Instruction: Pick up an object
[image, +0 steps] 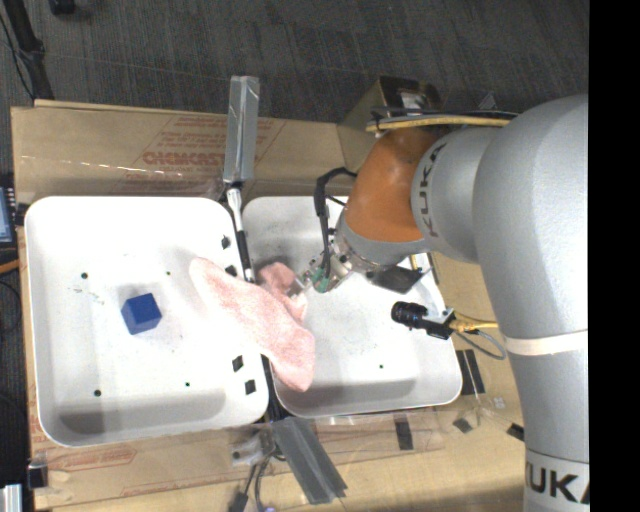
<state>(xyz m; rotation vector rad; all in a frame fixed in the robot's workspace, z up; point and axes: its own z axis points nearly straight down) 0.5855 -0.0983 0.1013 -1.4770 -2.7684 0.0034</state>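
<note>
Two white bins (60, 300) sat on the counter; a pink cloth (265, 325) draped across their divider. Jaws (318, 278), state indeterminate, hovered at its upper end, apparently approaching; a descent seemed next.

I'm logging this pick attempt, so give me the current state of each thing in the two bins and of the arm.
Pink cloth: crumpled, draped over the divider between both bins.
Blue cube: resting flat in the left bin, apart from the cloth.
Right bin: holds one end of the cloth.
Tool: low in the right bin at the cloth's upper end; grip unclear.
Arm: reaching over the right bin.
</note>
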